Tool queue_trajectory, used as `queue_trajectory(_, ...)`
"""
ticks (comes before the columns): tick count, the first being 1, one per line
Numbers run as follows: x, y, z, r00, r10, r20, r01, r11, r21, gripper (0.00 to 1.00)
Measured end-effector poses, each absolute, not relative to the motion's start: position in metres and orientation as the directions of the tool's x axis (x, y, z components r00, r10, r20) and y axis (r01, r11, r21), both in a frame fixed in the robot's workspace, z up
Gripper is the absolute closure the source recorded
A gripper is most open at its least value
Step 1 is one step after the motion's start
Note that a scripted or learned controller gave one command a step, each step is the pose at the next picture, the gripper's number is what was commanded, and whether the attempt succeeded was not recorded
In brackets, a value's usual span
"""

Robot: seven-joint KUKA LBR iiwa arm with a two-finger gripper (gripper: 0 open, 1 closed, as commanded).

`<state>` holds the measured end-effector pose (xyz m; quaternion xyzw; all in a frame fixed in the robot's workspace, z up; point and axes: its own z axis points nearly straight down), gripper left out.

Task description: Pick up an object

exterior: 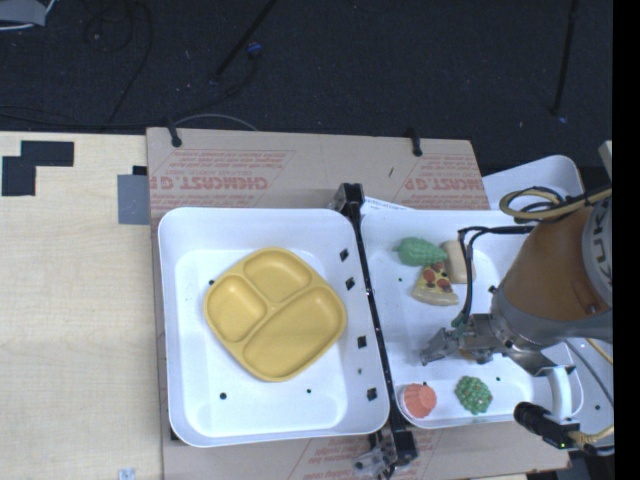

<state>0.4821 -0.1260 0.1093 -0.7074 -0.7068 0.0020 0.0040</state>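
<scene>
The right bin point(397, 323) holds several toy foods. A pizza slice point(436, 286) lies near its far side, with a green leafy piece point(420, 251) and a beige piece point(457, 261) just behind it. At the near edge sit a round red-orange piece point(420, 400) and a bumpy green piece point(473, 394). My gripper point(447, 347) hangs low over the middle of this bin, between the pizza slice and the two near pieces. Nothing shows in its grasp. The grey and orange arm point(550, 278) covers the bin's right part.
The left bin point(190, 388) holds a yellow divided plate point(275, 313) lying flat near its middle. A black divider point(365, 308) runs between the bins. Cables point(530, 203) loop over the arm at the right. Cardboard lies under both bins.
</scene>
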Motion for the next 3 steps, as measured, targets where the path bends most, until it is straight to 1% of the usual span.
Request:
queue_trajectory(1,0.483,-0.126,0.122,0.004,1.0,0.003,1.0,-0.004,-0.007,1.0)
queue_trajectory(2,0.479,-0.126,0.183,-0.001,1.0,0.0,1.0,0.001,0.002,1.0)
queue_trajectory(3,0.479,-0.126,0.219,-0.002,1.0,0.0,1.0,0.002,0.001,1.0)
